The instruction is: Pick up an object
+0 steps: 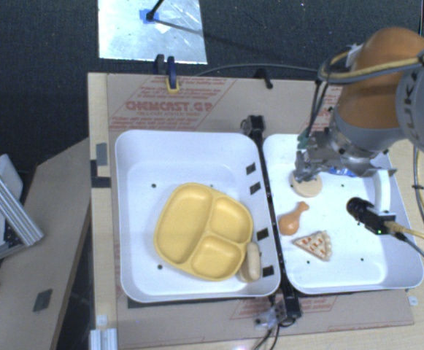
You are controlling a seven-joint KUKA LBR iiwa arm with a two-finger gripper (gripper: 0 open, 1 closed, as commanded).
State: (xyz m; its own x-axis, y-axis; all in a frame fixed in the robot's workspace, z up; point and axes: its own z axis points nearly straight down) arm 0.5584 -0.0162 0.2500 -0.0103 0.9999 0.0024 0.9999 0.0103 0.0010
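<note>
From the overhead camera, the gripper (308,168) hangs low in the right bin (398,268), right over a round tan cookie (307,187), seemingly lined up to grab it; whether its fingers are spread or pinching I cannot tell. Just below lie one chicken drumstick (293,218) and one pizza slice (314,244), both within easy reach. The left bin (135,195) holds one yellow divided tray (204,230) and one bread roll (252,262) leaning on its edge.
</note>
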